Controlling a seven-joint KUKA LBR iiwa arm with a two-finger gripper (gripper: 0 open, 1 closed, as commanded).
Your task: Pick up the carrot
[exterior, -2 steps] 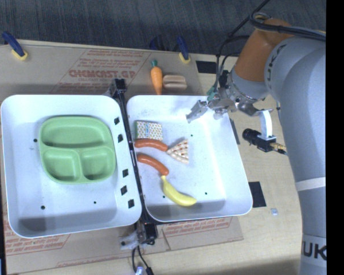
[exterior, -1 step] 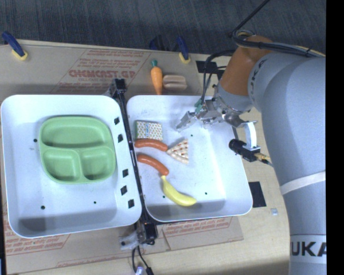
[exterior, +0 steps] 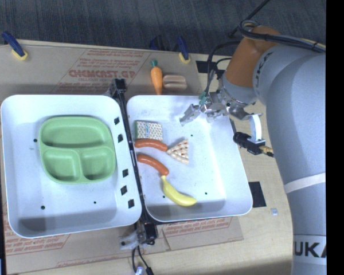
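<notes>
I saw the arm (exterior: 286, 96) reach in from three o'clock, its gripper (exterior: 190, 114) over the right bin (exterior: 229, 176) toward one o'clock; I could not tell its opening. The carrot (exterior: 156, 78) lay on the counter (exterior: 74, 67) beyond that bin's rim at twelve o'clock.

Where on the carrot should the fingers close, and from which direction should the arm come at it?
The carrot lies outside the bins on the cardboard, just beyond the right bin's far rim, green top pointing away. Probably best to grip the orange body near its thicker upper part, coming straight down with the fingers closing across its narrow width. A tan bun-like item sits close on its right, so keep clearance there.
</notes>
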